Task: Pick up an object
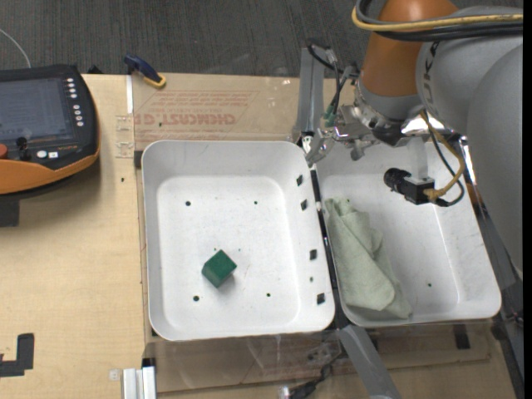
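Risk, judged: the hand [320,144] sits at the far end of the wall between the two bins; a descent here could strike that rim, or snag the cloth [362,260].
Hand: grip state cannot be told.
Cube [219,268]: green, loose in left bin [166,223], near front, well apart from hand, diagonally across.
Cloth: right bin [449,256], against the dividing wall.

The bench [66,264] bears two white bins [158,248] side by side. A pendant [41,127] lies at its left.
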Controlling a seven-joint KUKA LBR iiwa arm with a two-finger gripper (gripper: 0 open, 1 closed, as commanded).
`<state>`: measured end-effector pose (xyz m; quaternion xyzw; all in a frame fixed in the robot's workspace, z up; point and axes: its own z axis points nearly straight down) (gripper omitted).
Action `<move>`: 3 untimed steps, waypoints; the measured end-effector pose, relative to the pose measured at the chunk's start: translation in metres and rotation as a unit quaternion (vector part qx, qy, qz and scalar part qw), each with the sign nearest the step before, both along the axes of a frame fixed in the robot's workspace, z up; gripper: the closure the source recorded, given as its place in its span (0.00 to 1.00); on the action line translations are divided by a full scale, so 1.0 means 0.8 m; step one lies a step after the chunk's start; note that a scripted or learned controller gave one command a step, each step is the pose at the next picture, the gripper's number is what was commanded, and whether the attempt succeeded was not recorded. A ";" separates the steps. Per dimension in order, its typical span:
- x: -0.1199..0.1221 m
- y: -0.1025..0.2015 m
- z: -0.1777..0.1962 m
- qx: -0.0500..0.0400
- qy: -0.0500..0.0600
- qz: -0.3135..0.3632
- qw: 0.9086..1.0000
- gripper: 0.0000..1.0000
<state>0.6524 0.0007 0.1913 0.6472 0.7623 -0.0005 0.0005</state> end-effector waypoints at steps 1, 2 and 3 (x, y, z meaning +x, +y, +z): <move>-0.027 0.015 -0.001 0.000 0.002 -0.130 0.991 0.00; -0.027 0.013 0.010 -0.001 0.002 -0.130 0.992 1.00; -0.024 0.016 0.000 0.000 0.001 -0.131 0.991 1.00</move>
